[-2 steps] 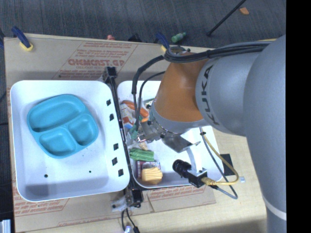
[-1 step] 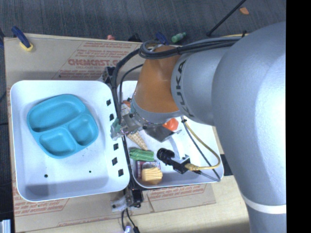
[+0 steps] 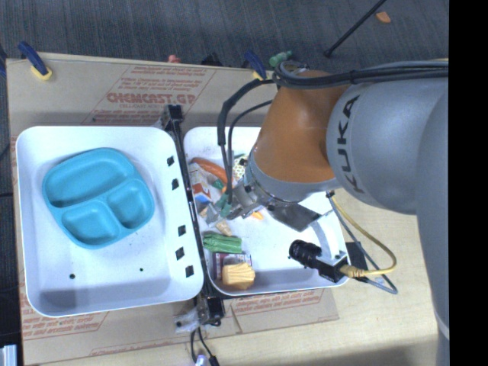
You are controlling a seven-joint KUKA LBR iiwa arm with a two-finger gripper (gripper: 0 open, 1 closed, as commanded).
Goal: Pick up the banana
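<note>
Two white bins side by side on brown sheet [image 3: 114,82] printed in red; legible there: "CHEMCAST GP", with smaller lines beneath too fine to read; same red print repeated along the sheet's near edge, unreadable. Left bin [image 3: 46,280] holding a blue three-compartment plate [image 3: 97,195], set toward its far-left part. Right bin [image 3: 290,280] cluttered with small items and largely covered by the arm [image 3: 381,151]; grey casing lettered "KUKA" in black, running top to bottom; orange band [image 3: 297,139] just left of the lettering.

Gripper [image 3: 232,204] down inside the right bin, low among the clutter near the bin's left wall; cannot tell whether open or closed, nor whether anything is gripped, the wrist and the litter masking it.

No certain banana; closest match a stubby yellow piece [image 3: 238,275] at the right bin's near-left corner, apart from the gripper, lying on the bin floor; touching a dark red-and-white item [image 3: 221,262] just to its left. Between these and the gripper, a green ridged item [image 3: 221,242]; farther back, an orange carrot-like piece [image 3: 210,168]; beside the gripper, small pale and coloured scraps too small to name.

Black plug [image 3: 306,252] with yellow cable [image 3: 374,269] hanging off the wrist over the bin's near-right part. Blue clamps [image 3: 35,61] pinning the sheet's far edge.
</note>
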